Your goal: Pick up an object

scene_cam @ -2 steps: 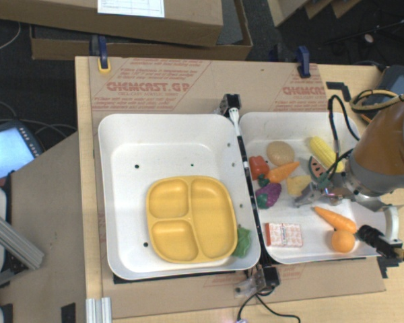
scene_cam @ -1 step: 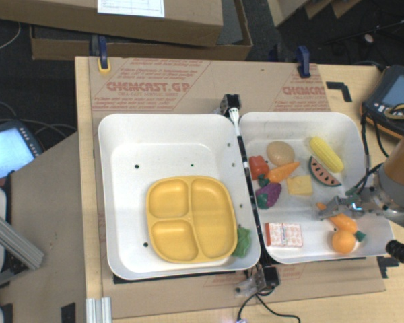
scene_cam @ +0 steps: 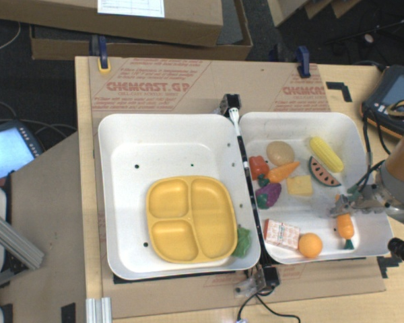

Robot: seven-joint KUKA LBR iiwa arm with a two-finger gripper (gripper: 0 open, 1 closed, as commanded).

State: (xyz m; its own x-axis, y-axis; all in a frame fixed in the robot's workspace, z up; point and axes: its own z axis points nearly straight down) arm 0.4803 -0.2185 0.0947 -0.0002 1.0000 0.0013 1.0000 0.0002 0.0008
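Note:
The right bin (scene_cam: 350, 123) holds several toy foods. Among them are a yellow corn cob (scene_cam: 326, 154), a watermelon slice (scene_cam: 322, 171), a beige potato (scene_cam: 280, 153), a carrot (scene_cam: 283, 172) and a red pepper (scene_cam: 258, 166). There are also a purple eggplant (scene_cam: 268, 194), a yellow cheese block (scene_cam: 299, 186), a red-and-white box (scene_cam: 281, 233) and an orange (scene_cam: 310, 245). My gripper (scene_cam: 347, 208) reaches in from the right, low over the bin's right side. A small orange carrot-like piece (scene_cam: 345, 227) lies just below it.
The left bin (scene_cam: 121, 147) carries a yellow divided plate (scene_cam: 189, 218), with a green leafy toy (scene_cam: 243, 241) at the plate's right edge. The wall between the two bins (scene_cam: 243, 167) runs close to the pepper and eggplant. Cables and a device (scene_cam: 390, 96) sit at the right.

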